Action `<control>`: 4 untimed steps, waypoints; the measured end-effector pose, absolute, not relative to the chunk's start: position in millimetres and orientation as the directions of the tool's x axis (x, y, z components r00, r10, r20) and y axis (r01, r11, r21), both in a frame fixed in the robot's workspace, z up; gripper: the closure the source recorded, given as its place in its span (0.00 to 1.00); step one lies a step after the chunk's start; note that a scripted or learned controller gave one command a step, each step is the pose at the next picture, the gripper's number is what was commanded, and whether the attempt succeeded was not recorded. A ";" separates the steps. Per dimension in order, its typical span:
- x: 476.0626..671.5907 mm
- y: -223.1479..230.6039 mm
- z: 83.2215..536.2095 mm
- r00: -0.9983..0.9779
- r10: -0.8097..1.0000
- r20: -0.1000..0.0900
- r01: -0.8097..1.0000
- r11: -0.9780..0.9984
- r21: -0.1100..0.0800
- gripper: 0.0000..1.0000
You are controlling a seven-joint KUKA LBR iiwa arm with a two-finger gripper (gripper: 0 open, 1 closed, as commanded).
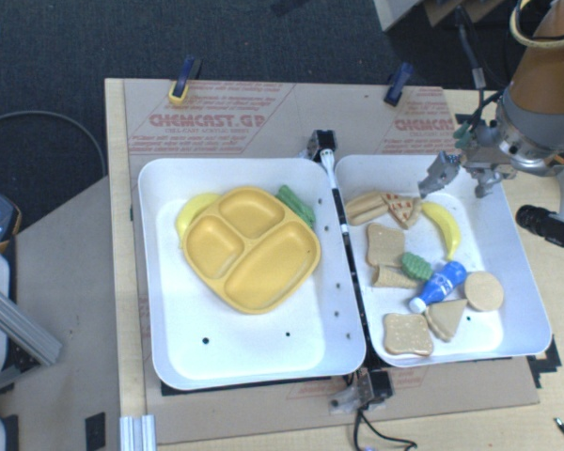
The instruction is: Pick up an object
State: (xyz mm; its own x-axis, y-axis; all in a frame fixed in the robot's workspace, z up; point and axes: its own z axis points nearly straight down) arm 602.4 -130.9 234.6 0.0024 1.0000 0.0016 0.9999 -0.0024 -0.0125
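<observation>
A bench (263, 120) topped with brown printed board carries two shallow white bins side by side; the left bin (169, 332) and the right bin (522, 294) touch along the middle; two clamps, yellow (181, 81) and blue (398, 83), grip its far edge.

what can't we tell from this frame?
- Gripper: small and blurred in the camera view, so finger state is unreadable.
- Yellow item and green item in the left bin: mostly hidden under the yellow divided plate.
- Green toy in the right bin: partly covered by the blue bottle.
- Arm: cut off by the frame's top right.
</observation>
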 end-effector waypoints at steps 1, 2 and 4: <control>604.9 -130.7 242.1 0.000 1.000 0.000 1.000 0.000 0.001 0.00; 606.3 -121.9 182.8 -0.001 1.000 0.002 1.000 0.001 -0.007 0.00; 604.2 -111.6 84.5 0.002 1.000 0.002 1.000 -0.002 0.001 0.00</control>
